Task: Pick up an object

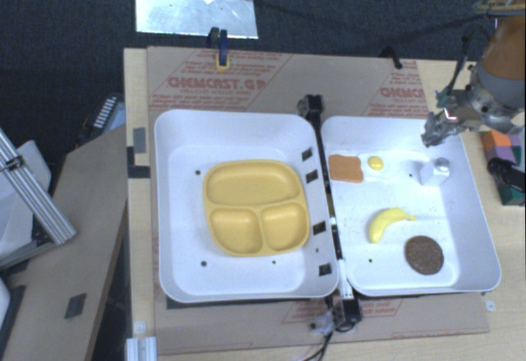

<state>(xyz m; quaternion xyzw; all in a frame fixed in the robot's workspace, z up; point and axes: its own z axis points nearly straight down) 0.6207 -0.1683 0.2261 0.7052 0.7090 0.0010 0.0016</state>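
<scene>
Fingers (433,136) hang dark over the right white bin's (485,228) far edge; open or shut, I cannot tell; yellow banana (386,224) lies well apart.

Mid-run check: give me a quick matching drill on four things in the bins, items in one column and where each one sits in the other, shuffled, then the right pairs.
Items:
1. yellow divided tray
2. banana
3. brown round cookie
4. orange slab

Places:
A. right bin, far left part, beside the divider
B. middle of the left bin
C. right bin, near corner area, just in front of the banana's tip
D. right bin, centre

Pairs: 1-B, 2-D, 3-C, 4-A
</scene>
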